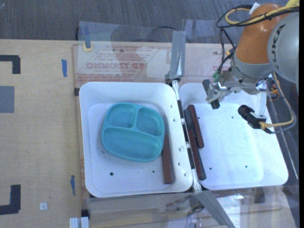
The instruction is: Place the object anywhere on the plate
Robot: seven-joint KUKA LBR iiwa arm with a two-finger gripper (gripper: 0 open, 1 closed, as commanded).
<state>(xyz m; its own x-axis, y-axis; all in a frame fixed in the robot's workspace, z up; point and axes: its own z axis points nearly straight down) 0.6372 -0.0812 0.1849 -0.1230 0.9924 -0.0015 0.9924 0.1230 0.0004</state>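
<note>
object for placing was most likely the brown bar (195, 127), lying in the right bin (237, 156) near its left wall, partly overlapping a longer dark bar (199, 167) along the divider. which of the two was meant, could not tell. a third brown bar (167, 160) lay in the left bin (90, 99), just beside the right edge of the teal plate (133, 132) but not on it.

gripper (212, 99) hung over the upper left part of the right bin, near the top end of the bars, apart from them. nothing visible in its grasp. whether the claw was wide or narrow: could not tell, the wrist hid it from this angle.

plate carried nothing in any of its three compartments.

judged step: approach for the pick, grasp not yet made. task at its start.

next move called for: descend onto one bar, straddling it across its short axis. the bars lay touching and tight to the wall, so little room on either side. then lift and carry left over the divider to the plate.
</note>
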